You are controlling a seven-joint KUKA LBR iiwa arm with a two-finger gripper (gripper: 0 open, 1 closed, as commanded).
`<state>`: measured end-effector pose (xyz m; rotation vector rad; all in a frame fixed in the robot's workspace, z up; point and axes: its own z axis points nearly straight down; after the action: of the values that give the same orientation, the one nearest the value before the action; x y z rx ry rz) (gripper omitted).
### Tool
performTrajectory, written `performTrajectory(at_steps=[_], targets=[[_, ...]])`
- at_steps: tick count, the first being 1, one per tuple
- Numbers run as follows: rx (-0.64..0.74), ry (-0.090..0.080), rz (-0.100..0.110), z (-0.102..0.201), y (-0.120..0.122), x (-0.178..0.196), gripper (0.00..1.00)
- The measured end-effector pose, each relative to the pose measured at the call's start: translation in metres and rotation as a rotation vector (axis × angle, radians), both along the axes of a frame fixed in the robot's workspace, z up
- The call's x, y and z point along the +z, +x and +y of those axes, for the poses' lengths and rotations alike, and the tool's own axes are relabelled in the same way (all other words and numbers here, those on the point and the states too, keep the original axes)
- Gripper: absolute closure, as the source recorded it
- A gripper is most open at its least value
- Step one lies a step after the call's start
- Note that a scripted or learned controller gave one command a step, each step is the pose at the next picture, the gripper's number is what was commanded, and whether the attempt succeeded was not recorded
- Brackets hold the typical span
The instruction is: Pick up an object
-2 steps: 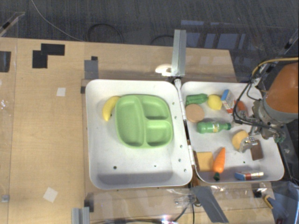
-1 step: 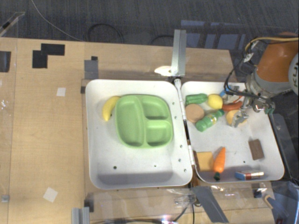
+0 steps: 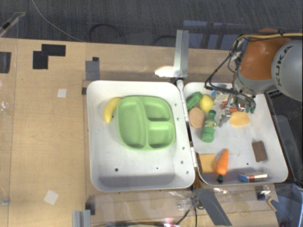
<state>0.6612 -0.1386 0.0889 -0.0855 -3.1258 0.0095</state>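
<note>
The gripper (image 3: 230,109) hangs low over the back half of the right bin (image 3: 277,167), among a tight group of small things. Its fingers are a dark tangle of metal, cables and small red and blue bits, and whether they are apart or together cannot be told from this slanted view; nothing can be seen caught between them. The arm (image 3: 265,63) enters from the right edge, where its grey body is cut off, and its orange band bulges above the wrist, pointing roughly straight down into the bin. Black cables loop off the wrist to the left.

Just beside the gripper on its right lies a pale orange, rounded piece of toy food (image 3: 239,120). On its left stands a green bottle (image 3: 209,129), tipped and lying along the bin floor, with a yellow lemon (image 3: 206,103) and a dark green vegetable (image 3: 193,100) behind it and a tan round piece (image 3: 196,118) against the bin's left wall. Nearer the front lie a toy carrot (image 3: 221,161), touching a flat tan square (image 3: 206,163), a brown block (image 3: 259,151) well apart to the right, and a small red, white and blue tube-like object (image 3: 252,177) by the front rim.

The left bin (image 3: 102,169) holds a green divided plate (image 3: 144,122) with a banana (image 3: 111,109) just beside its left edge.
</note>
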Motion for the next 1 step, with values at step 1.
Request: performTrajectory(at_steps=[1], targets=[[-0.028,0.005,-0.028,0.0438,-0.0509,0.0007,0.0]])
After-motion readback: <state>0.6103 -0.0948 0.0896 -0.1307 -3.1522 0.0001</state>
